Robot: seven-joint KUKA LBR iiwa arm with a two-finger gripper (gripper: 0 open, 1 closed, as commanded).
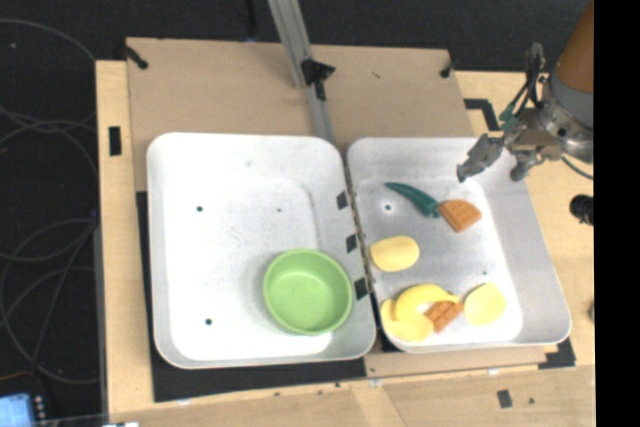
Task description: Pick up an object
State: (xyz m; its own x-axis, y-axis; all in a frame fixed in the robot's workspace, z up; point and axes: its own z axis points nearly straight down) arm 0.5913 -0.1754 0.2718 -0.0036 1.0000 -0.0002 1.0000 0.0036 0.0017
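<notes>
The gripper [497,159] is seen at the upper right edge of the right bin [530,245], its two fingers spread apart with nothing held between them. Below and to its left, an orange wedge [460,214] is found in the upper middle of that bin, touched by a green stalk-like piece [412,197] on its left side. A yellow lump [394,253] is placed near the bin's left wall. Along the near edge, a yellow piece [415,310], a small orange piece [443,315] and a yellow disc [485,304] are clustered together. In the left bin [200,215], a green bowl [308,290] is set upright by the near right corner.
</notes>
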